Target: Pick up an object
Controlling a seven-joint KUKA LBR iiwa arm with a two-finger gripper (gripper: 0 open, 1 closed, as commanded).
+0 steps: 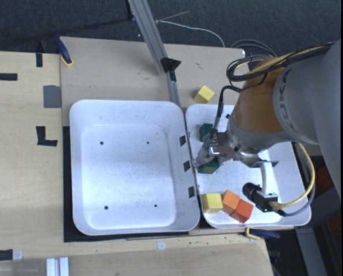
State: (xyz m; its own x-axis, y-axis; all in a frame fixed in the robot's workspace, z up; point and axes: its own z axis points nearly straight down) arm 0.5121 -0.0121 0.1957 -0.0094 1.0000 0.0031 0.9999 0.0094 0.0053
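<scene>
The arm's gripper (210, 152) hangs low over the left edge of the right bin (286, 211), among dark green pieces (206, 132); whether it is spread or closed cannot be told. This looks like the grasp step, and the next move calls for a clean lift. A yellow block (212, 202) and orange block (236, 206) sit at the near edge; the left bin (79, 154) rests on a wooden bench (22, 154).

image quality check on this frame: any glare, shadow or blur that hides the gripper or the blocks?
Camera view: soft overall, light even, no hard glare on the white bins; the arm shades the gripper and the green object there, so its shape is unclear; the yellow block and orange block read clearly.
</scene>
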